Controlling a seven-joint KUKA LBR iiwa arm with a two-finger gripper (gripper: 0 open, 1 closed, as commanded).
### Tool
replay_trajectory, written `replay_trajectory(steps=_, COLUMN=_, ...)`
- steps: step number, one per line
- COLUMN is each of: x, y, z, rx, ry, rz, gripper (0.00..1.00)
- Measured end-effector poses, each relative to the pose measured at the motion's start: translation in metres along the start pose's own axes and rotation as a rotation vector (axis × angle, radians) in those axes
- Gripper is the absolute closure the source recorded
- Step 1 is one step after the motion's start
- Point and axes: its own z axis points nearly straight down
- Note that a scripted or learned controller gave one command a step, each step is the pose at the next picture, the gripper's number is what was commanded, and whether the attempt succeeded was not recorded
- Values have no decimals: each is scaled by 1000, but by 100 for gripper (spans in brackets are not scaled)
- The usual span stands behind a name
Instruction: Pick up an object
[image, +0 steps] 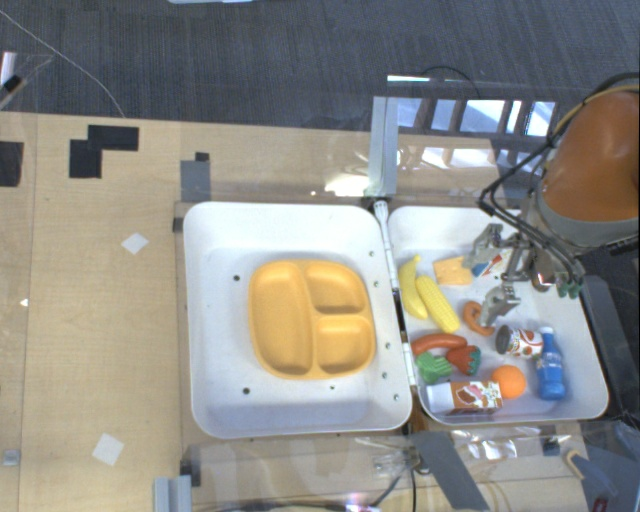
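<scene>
The two-finger gripper (500, 275) hangs over the middle of the right-hand shallow white bin (596, 385), and I cannot tell how its grasp stands; nothing shows clearly caught in it. Directly under its lower metal tip lies a small brown ring-shaped toy (476, 318), touching or nearly so, which looks the likeliest object for a pick. Just toward the bin's left wall lies a yellow toy corn cob (437, 304), its long axis slanting from upper left to lower right, beside a yellow banana (408, 287). Nearer the front sit a red sausage (438, 343), an orange ball (509, 381) and a blue bottle (550, 365). The left bin holds a yellow divided plastic tray (310, 317).
</scene>
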Motion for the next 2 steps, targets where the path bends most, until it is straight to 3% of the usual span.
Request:
replay_trajectory(steps=1, x=-3, y=1, z=-13, rx=1, ry=-11, rz=-4, gripper=100)
replay_trajectory(steps=2, x=-3, y=1, z=-13, rx=1, ry=-10, rz=-5, gripper=0)
